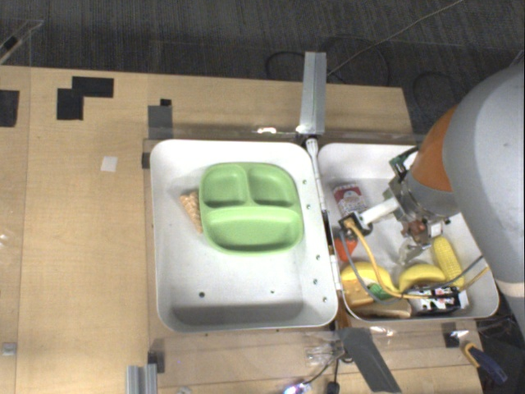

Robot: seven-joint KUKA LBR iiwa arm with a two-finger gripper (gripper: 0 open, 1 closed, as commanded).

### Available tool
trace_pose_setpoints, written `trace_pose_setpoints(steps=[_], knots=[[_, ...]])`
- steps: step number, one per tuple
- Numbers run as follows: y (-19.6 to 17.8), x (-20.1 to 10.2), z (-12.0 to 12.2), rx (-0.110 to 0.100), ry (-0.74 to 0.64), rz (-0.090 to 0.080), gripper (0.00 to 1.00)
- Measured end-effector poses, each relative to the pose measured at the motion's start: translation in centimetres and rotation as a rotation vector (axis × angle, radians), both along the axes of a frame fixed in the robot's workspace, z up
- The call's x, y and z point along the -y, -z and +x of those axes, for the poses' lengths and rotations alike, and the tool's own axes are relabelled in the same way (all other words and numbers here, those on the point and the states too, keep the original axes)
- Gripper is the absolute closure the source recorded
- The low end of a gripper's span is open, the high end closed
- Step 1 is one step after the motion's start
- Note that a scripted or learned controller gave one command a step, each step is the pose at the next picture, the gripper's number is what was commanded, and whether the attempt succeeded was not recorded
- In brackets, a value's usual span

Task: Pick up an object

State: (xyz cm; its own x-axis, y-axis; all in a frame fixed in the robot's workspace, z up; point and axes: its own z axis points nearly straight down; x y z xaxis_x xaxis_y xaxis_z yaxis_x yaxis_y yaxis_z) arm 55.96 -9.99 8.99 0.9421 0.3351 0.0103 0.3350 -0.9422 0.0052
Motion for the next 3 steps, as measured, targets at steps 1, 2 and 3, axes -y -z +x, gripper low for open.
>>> trace_pose_setpoints(steps=[1, 2, 3], knots=[[-0.1, 0.5, -6.7, 0.006, 0.139, 0.004, 0.00], [-9.5, -6.0, -1.4, -0.009, 0.134, 0.005, 0.00], [-9.5, -7.0, 4.7, -0.010, 0.110, 0.003, 0.00]])
